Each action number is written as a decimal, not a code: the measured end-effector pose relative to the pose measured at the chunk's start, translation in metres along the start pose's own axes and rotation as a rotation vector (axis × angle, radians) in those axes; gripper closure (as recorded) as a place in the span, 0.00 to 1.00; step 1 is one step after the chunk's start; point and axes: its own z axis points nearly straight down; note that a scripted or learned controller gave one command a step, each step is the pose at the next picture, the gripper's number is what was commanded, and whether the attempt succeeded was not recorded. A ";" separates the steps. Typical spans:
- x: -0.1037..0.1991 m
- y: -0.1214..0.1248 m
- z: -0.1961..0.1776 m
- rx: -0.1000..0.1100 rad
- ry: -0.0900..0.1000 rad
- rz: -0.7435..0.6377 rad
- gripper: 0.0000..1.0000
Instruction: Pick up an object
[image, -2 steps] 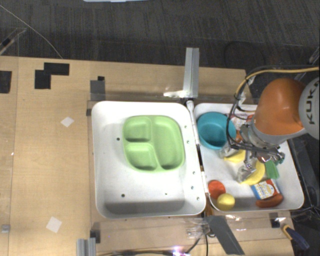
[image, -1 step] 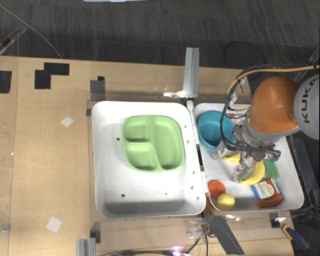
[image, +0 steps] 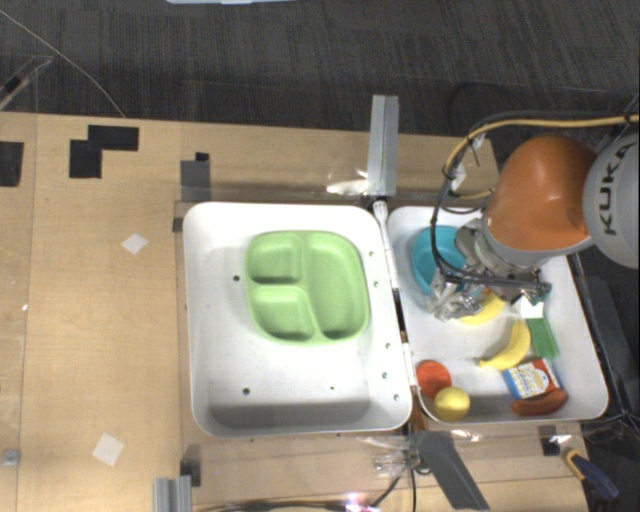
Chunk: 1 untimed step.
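- A yellow curved piece (image: 483, 311), seemingly a small banana, lies in the right bin (image: 590, 350) directly under the jaws (image: 458, 300), touching or nearly touching their tips; of all the objects it looks the likeliest pick.
- From the jaws the piece sits toward 4 o'clock and very close; its long axis appears to run roughly from 10 to 4 o'clock, though the wrist hides its upper end.
- Whether the jaws are apart or together cannot be told; the metal parts blur into the clutter beneath, and nothing is clearly seen clamped between them.
- The single arm (image: 540, 195), grey with an orange band, reaches in from 3 o'clock and hangs over the right bin's upper half; no other arm competes for the reach.
- A second banana (image: 510, 346), seen whole, lies just beyond at 4 o'clock of the jaws, its long axis running 1 to 7 o'clock; that makes two yellow curved fruits by count.
- One blue bowl (image: 432, 258) sits just beside the jaws at 11 o'clock, partly under the wrist.
- Along the bin's near edge: one red-orange round fruit (image: 433, 376); one lemon (image: 452, 402) touching it at 5 o'clock; one red-and-white packet (image: 530, 384) farther toward 3 o'clock; one green item (image: 542, 338) beside the whole banana.
- The left bin (image: 215, 330) holds one green divided plate (image: 304, 286), well apart from the jaws at 9 o'clock.
- Two white bins stand side by side on the tan surface (image: 90, 330).
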 end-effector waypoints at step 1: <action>0.001 0.001 0.001 -0.002 0.002 0.000 0.00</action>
